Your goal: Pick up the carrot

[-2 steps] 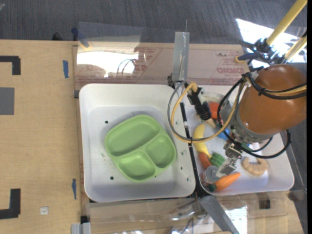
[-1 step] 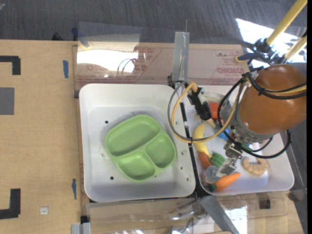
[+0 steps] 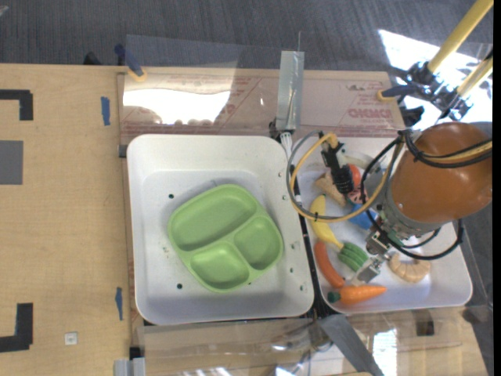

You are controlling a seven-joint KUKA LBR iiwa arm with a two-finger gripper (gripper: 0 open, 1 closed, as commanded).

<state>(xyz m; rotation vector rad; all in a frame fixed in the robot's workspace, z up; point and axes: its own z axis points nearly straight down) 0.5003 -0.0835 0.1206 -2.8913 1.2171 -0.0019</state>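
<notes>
Carrot [image 3: 362, 293], orange with a green stub at its left end, lies flat along the near edge of the right bin [image 3: 458, 288], just inside the rim. Close above it the gripper [image 3: 374, 263] hangs over the toy food, but the orange band of the arm [image 3: 440, 171] hides most of the wrist, and whether the fingers are apart or closed cannot be made out (they are small and lost among cables). Nothing can be seen held between them. Beside the carrot are a red chili pepper [image 3: 328, 263], a green vegetable [image 3: 352, 254], a banana [image 3: 323, 219] and a pale piece of food [image 3: 410, 270], partly covered by the arm; other items farther back are tangled with a yellow-and-black cable [image 3: 301, 157] and hard to name. The left bin [image 3: 149, 171] holds a green divided plate [image 3: 225, 236] near its centre. Both bins sit on a light wooden bench [image 3: 55, 210], with dark grey carpet [image 3: 196, 6] beyond its far edge.
</notes>
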